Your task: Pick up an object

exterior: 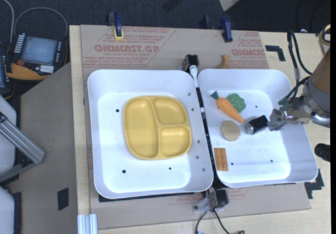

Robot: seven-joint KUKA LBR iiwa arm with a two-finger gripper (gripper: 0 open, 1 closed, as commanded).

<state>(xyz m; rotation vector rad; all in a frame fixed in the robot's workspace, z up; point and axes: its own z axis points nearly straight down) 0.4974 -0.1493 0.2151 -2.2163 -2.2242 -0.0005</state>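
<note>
As the arm reaches in from the right of the frame, your gripper (264,124) sits low in the right bin (273,172), seemingly clamped on a small black block (257,124); confirm the hold, then lift straight up.

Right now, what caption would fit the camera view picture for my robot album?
Robot pincer reaching into the right bin, near a carrot; yellow tray in the left bin.

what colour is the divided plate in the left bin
Yellow; the divided plate shows clearly in the camera view.
</note>
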